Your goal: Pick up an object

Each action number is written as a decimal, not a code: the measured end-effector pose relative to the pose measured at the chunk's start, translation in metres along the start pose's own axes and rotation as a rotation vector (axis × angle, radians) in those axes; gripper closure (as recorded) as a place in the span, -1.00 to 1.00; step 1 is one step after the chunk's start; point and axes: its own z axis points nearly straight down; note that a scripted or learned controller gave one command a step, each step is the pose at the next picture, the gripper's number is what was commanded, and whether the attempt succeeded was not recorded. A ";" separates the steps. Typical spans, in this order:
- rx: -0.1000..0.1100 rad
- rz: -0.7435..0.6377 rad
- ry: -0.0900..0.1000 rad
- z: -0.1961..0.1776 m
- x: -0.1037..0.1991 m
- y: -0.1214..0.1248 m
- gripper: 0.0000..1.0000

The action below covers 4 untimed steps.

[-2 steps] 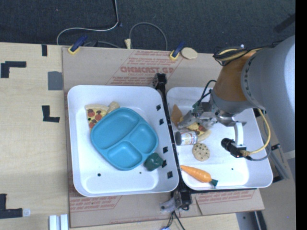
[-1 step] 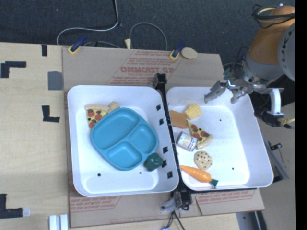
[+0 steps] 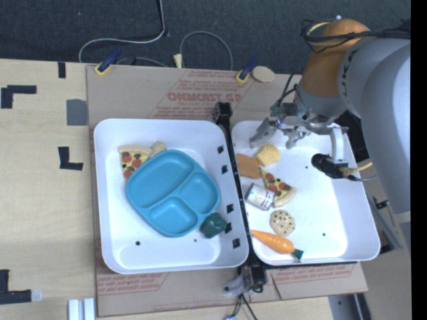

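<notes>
My gripper (image 3: 276, 139) hangs over the back left part of the right bin (image 3: 333, 205). It is open, its two fingers spread apart with nothing between them. Just below it lies a yellow corn piece (image 3: 269, 155). Along the bin's left side lie a tan bread slab (image 3: 247, 166), a small pizza slice (image 3: 277, 187), a silver can (image 3: 260, 197), a cookie (image 3: 282, 223) and a carrot (image 3: 273, 243).
The left bin (image 3: 110, 199) holds a blue divided plate (image 3: 173, 192), a pizza slice (image 3: 133, 157) at its back left and a dark green lump (image 3: 213, 226) by the plate's front right. A black divider (image 3: 230, 179) runs between the bins. The arm covers the right bin's back right corner.
</notes>
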 end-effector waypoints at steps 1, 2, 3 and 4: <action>-0.009 0.006 -0.011 0.063 0.002 -0.011 -1.00; 0.002 0.007 -0.007 0.064 0.000 -0.003 -1.00; -0.005 0.005 -0.003 0.068 0.002 0.003 -1.00; -0.005 0.005 -0.003 0.069 0.004 0.003 -1.00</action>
